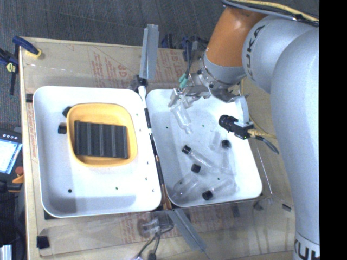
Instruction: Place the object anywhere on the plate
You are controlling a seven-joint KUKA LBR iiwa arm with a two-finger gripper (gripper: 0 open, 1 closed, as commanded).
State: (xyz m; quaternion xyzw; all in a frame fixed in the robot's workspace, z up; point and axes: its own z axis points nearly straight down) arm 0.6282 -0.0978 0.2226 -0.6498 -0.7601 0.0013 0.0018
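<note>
Two white bins are seen side by side on the bench (81, 58). In the left bin (49, 188) a yellow plate (100, 112) is set, with a dark ribbed insert (101, 140) lying on it. A small dark piece (62, 128) is seen just beside the plate's left rim.

In the right bin (249, 177) several clear plastic vials with black caps (203, 167) are scattered, mostly toward the near half; one black cap (207, 195) is seen by the front wall. None of them is on the plate.

The grey arm (287, 91) is reached in from the right, its orange band (230, 34) positioned over the far edge of the right bin. The jaws (181, 99) are lowered over the far left part of the right bin, close to the divider between bins. A clear vial-like shape (184, 118) is seen right below the jaws, but whether it is held cannot be told; whether the jaws are open or closed cannot be told either, since the clear parts blur together. A black connector with a cable (236, 126) is seen hanging off the wrist over the right bin.
</note>
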